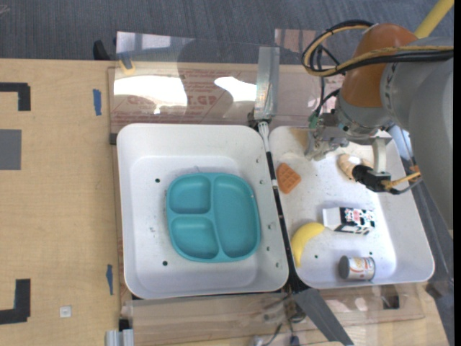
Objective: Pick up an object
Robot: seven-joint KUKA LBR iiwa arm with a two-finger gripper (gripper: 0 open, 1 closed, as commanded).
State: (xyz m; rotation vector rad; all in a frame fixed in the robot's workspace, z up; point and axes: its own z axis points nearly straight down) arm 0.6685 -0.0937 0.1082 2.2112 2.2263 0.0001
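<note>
Pincer (pixel 318 148) hangs over the right white bin's (pixel 410 262) far left corner; its state cannot be told. Just beside it, nearer, lies an orange waffle-shaped piece (pixel 289 178) against the bin's left edge.

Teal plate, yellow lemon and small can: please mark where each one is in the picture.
teal plate (pixel 214 216), camera view, on the centre where its dividers meet.
yellow lemon (pixel 307 237), camera view, on the middle of its rounded body.
small can (pixel 357 267), camera view, on its side wall.
</note>
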